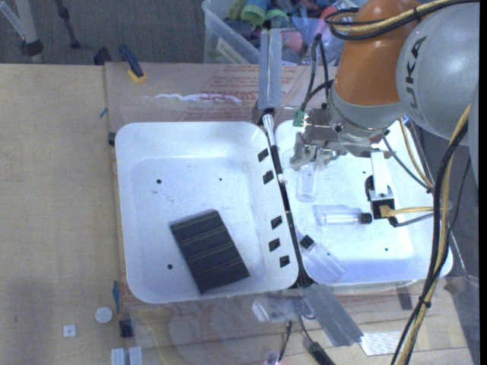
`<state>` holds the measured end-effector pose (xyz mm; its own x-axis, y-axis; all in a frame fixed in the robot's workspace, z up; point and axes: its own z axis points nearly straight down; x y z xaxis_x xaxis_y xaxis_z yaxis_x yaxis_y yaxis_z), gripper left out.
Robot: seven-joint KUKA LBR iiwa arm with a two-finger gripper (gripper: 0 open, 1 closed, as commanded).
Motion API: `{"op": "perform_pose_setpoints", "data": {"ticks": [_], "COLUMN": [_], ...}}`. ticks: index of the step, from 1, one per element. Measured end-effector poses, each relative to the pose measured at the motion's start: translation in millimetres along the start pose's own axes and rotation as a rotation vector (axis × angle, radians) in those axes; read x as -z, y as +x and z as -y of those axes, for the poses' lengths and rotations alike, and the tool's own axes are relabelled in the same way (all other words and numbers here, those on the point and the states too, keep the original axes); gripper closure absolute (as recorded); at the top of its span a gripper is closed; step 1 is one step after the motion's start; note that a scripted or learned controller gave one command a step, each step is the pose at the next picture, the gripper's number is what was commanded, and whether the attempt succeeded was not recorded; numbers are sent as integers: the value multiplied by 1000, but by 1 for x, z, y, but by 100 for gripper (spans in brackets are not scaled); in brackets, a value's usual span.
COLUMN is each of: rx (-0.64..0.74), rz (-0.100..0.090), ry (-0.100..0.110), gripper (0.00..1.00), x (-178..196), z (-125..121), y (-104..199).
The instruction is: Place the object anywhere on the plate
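Camera view, listed for you from left to right.

Left bin (152, 158): holds one dark ribbed slab, the plate (208, 250), lying flat toward the bin's lower middle, slightly turned. You will find nothing resting on it, so the placing is not yet done.

Divider (278, 196): dark strip with black tabs running between the two bins at frame centre.

Right bin (403, 257): holds a clear tube-like object (340, 217) lying on its side near the bin's middle, just below the gripper.

Gripper (307, 175): hangs over the right bin's left part, in the upper centre-right of the frame. Something pale and clear shows at its tips, but you cannot tell whether the fingers are parted or closed, nor whether they carry anything.

Judgement: early stage. A secure pick, the carry leftward across the divider, and the release onto the plate all appear to remain.
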<state>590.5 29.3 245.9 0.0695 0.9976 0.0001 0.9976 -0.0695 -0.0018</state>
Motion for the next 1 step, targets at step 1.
{"op": "perform_pose_setpoints", "data": {"ticks": [1], "rx": [198], "rz": [0], "ry": [3], "gripper": [100], "x": [-12], "z": [34], "y": [101]}}
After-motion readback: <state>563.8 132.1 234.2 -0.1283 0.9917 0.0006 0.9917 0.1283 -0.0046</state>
